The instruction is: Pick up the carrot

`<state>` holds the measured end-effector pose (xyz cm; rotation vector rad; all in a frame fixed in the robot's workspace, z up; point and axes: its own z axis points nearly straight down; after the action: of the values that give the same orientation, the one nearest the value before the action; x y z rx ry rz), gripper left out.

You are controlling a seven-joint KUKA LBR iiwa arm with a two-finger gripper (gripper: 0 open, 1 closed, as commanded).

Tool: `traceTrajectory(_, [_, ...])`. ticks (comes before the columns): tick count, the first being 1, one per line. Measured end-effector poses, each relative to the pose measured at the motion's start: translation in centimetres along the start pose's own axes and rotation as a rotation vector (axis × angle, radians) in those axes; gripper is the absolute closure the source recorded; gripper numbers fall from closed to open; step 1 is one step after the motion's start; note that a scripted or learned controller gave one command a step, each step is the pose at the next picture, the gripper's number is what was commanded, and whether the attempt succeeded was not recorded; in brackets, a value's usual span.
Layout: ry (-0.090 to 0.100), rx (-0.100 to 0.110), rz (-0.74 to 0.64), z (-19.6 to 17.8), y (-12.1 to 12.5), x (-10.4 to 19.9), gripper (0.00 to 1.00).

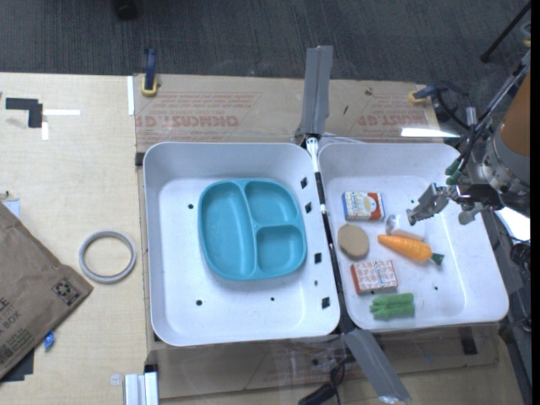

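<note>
Left bin (169, 226) contains one teal divided tray (251, 228). Right bin (481, 302) contains the carrot (407, 247), lying near centre with its green end toward the right; a tan round piece (354, 242) just beside it; two small printed packets (363, 205) (374, 276); and a green item (393, 306) at the front. Gripper (445, 205) hovers above the carrot, fingers apart, holding nothing.

We read "BOX" on the brown cardboard box (29, 298) at near left; red mirrored lettering on the cardboard sheet (228, 112) beyond the bins stays illegible to us.
</note>
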<state>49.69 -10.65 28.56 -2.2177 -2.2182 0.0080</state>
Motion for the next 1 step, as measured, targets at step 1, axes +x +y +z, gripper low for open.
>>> traceTrajectory(1, [0.001, 0.001, 0.199, 7.78, 0.09, -3.81, 0.0])
